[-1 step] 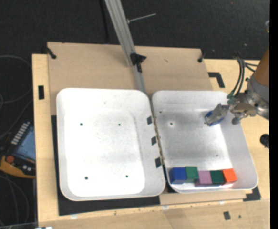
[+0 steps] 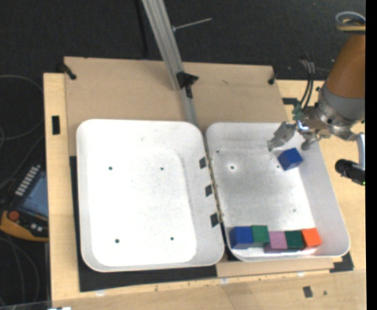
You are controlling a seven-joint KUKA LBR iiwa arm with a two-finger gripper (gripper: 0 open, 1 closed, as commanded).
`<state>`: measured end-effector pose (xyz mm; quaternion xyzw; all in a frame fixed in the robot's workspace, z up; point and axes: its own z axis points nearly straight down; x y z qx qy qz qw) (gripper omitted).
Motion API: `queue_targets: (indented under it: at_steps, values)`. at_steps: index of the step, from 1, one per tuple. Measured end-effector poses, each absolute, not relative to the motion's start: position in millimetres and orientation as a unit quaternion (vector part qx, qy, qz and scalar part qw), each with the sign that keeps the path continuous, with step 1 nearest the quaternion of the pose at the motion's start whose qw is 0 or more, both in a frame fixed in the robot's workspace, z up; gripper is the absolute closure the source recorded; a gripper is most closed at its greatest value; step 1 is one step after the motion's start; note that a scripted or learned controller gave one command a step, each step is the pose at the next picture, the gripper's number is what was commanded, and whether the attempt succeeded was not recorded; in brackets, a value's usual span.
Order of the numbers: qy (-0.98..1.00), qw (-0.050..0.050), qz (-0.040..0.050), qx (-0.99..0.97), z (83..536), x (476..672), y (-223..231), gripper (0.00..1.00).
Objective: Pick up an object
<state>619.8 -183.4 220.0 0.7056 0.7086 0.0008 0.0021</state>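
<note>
End effector (image 2: 295, 138) above blue block (image 2: 290, 159) (right bin (image 2: 327, 192)) —

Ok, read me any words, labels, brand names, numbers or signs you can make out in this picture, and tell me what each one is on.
No text can be read in this view.
The handheld device lying left of the bench has a screen and rows of keys, but any markings on it are too small and blurred to read.
The coloured blocks and the blue block in the right bin show plain faces, with no lettering visible.

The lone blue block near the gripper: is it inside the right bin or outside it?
Inside. The blue block lies on the right bin's floor, within its rim, just below the gripper.
</note>
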Motion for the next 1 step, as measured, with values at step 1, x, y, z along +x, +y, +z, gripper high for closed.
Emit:
queue_targets:
  at_steps: [1]
  values:
    - [0.709, -0.003, -0.0021, 0.705, 106.7, 599.1, -155.9, 0.00]
